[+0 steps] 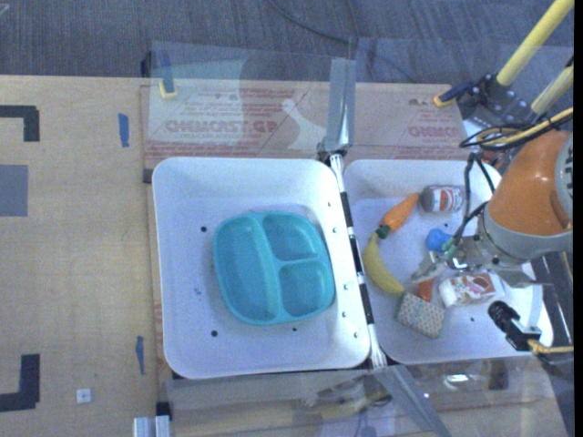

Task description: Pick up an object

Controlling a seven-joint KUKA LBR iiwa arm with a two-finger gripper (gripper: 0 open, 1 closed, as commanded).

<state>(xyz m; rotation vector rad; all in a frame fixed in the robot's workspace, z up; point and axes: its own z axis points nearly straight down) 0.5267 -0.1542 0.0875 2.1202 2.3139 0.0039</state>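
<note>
banana (381, 268) lying in right bin (364, 176), at its left wall, untouched | end effector (453, 260) low over the clutter right of the banana, beside a small packet (466, 288); grip state cannot be told | progress: nothing seen lifted, pick appears not yet done

Bench top (73, 271): matt pale wood. Both bins (182, 335): smooth white plastic, slight sheen. Teal divided plate (271, 267): glossy plastic. Banana (381, 269) and carrot (399, 214), at the plate's 3 o'clock: smooth, plastic-looking.
</note>
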